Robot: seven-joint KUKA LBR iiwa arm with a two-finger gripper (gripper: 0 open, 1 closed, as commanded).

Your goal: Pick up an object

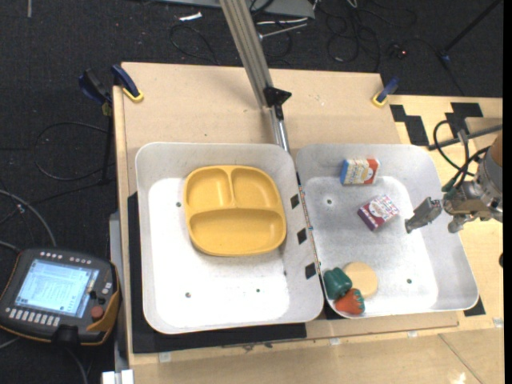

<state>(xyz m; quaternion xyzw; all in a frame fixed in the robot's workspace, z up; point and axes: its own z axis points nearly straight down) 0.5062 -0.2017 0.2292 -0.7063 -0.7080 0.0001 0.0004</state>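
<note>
We are looking down at two shallow white bins sitting side by side on a wooden bench, and our gripper (438, 215) is reaching in from the right edge of the frame, hanging over the right rim of the right bin (448, 278). Its two fingers are standing apart with nothing between them, so we are not holding anything yet. The nearest candidate for picking is a small purple-and-white carton (378, 212), which is lying tilted in the middle of the right bin, just to the left of our fingers but not touching them; we judge it the likeliest target because the open fingers are pointing toward it. Above it, toward the upper middle of that bin, a blue-and-orange carton (359, 170) is resting well apart from our gripper. At the lower left corner of the same bin, a green piece (337, 279), a red piece (350, 302) and a tan disc (362, 277) are crowding together against the bin wall, which would probably make a clean grasp there harder. In the left bin (160, 214) a yellow divided plate (235, 210) is lying flat, far from our reach at present. We are judging the pick as barely begun: the approach is under way and the closing on an object is not yet done.
</note>
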